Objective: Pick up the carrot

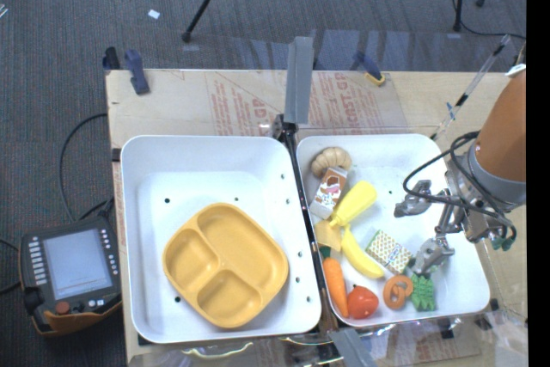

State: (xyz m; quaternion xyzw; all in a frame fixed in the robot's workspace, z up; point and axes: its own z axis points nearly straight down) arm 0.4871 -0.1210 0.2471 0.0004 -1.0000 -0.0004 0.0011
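Observation:
The carrot [336, 285] is orange and lies lengthwise near the front left corner of the right bin [387, 152], beside a red tomato [363, 302] and below the banana [360, 255]. My gripper [432, 256] hangs over the right part of that bin, above the green leafy toy [423, 290] and the pretzel [397, 290]. It is well to the right of the carrot, with the tomato and pretzel between them. Nothing shows between its fingers.
The right bin also holds a croissant [331, 159], a small carton [328, 192], a yellow bottle [353, 204] and a patterned box [388, 252]. A yellow divided plate [225, 264] lies in the left bin [146, 185]. A grey divider post [298, 86] stands between the bins.

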